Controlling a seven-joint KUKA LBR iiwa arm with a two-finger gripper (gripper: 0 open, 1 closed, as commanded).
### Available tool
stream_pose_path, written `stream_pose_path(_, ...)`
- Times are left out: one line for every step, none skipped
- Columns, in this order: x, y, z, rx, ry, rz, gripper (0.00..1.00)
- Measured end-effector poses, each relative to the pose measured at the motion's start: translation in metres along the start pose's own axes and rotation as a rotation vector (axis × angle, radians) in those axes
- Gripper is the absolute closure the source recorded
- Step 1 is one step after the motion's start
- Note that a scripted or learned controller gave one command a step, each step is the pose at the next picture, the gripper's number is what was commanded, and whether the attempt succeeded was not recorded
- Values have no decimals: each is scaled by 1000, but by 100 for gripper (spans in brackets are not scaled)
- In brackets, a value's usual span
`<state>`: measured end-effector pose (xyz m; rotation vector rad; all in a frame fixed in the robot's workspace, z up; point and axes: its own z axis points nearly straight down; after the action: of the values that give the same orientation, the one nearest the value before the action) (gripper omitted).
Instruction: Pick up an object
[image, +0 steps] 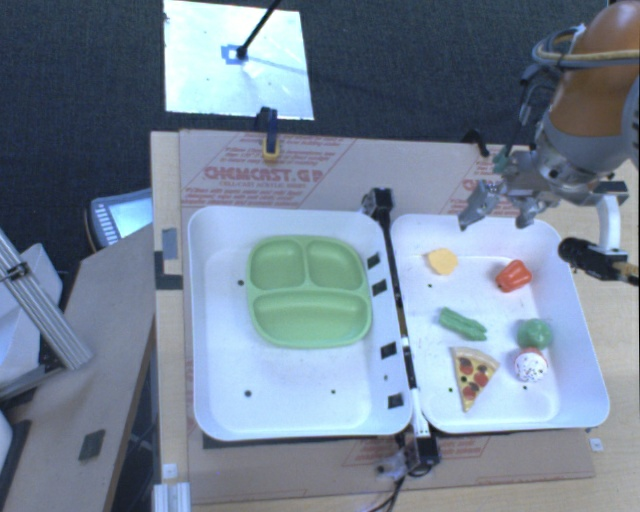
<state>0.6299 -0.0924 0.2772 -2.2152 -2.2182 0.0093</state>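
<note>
Two shallow white bins are seen from above, side by side on a bench, and everything here is placed relative to the right bin (590, 395). Nearest the camera, in that bin's front part, a toy pizza slice (472, 375) lies flat, with a small white speckled ball (531, 367) just beside it toward the bin's right wall. A little farther back, a green leafy toy (535, 333) sits directly behind the ball, and a green pod-shaped toy (462, 323) lies near the bin's middle. Farther back, an orange-red toy pepper (512, 276) rests toward the right wall, and a yellow toy piece (442, 262) lies toward the left wall, well apart from the pepper. Beside the right bin, the left bin (215, 400) holds a green divided plate (308, 291). Farthest back, the gripper (505, 208) hangs above the right bin's rear edge, with its two fingers spread apart and nothing between them. No object has yet been picked up. The yellow piece and the pepper are judged the closest candidates. All the toys appear light, stiff and smooth, likely plastic, so slipping is a risk. The pepper would probably be best gripped across its rounded middle; the flat pizza slice is judged hardest to take hold of.
</note>
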Motion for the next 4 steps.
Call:
stream_pose_path(0,2,-6,-10,-1,-2,0)
stream_pose_path(7,3,54,-6,0,-2,0)
stream_pose_path(9,0,96,-7,0,0,0)
stream_pose_path(10,10,146,-6,0,-2,0)
